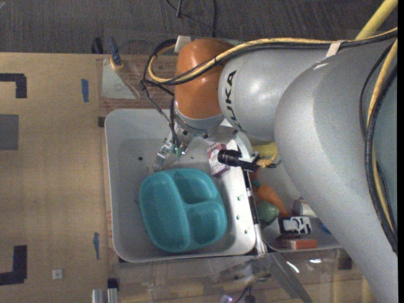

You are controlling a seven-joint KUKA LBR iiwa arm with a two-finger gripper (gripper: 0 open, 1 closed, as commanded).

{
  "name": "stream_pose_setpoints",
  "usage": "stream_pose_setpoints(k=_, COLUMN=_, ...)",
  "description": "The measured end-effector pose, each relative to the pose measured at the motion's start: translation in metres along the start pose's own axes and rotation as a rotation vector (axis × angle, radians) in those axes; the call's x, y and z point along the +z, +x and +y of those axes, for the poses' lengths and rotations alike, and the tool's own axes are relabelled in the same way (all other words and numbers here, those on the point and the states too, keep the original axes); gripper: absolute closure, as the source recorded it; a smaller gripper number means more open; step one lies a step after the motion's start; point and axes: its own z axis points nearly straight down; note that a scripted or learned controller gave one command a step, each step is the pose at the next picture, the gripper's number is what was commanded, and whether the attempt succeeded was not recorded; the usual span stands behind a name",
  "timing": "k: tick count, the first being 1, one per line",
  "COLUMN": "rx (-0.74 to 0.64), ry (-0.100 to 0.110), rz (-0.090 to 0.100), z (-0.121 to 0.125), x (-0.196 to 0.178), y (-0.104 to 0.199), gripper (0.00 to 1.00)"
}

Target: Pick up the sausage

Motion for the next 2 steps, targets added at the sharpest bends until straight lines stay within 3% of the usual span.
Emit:
stream_pose_setpoints(k=1, rx=0.433, ry=-0.012, rz=-0.012, z=-0.056, x=-0.004, y=-0.001, gripper=0.00)
stream_pose_setpoints(k=2, rx=0.473, ry=0.024, rz=0.022, z=-0.036, x=0.001, y=-0.054, gripper=0.00)
